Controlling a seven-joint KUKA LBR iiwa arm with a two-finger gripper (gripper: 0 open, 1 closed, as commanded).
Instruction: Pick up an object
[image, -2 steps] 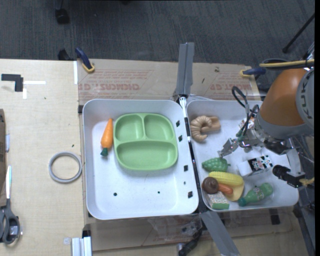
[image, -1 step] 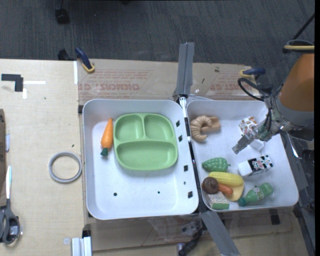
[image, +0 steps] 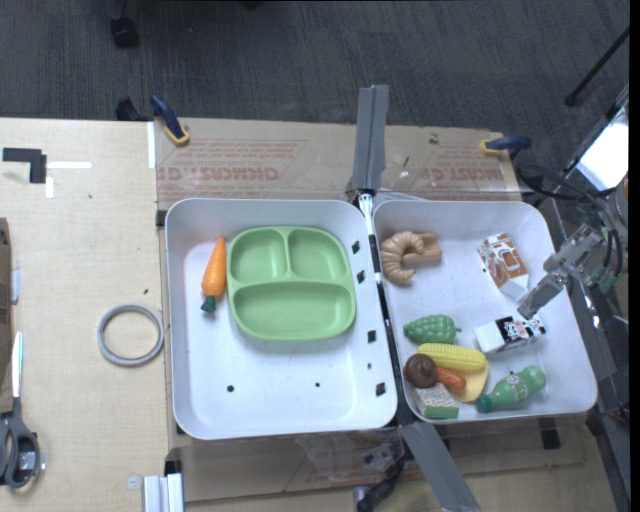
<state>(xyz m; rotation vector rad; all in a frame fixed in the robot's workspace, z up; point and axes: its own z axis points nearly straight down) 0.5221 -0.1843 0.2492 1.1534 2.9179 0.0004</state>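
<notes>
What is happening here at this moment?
A robot arm reaches in from the right over the right bin, which holds toy food. Its gripper hangs low near the far right side, just above a small white carton and beside an orange packet. I see nothing between its fingers, so no pick is done yet. In the left bin, a green plate and a carrot lie untouched.

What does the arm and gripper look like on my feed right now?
At the right edge, the gripper is a slim grey metal piece, blurred, on a pale grey wrist. Dark cables and greenish parts run behind it.
</notes>
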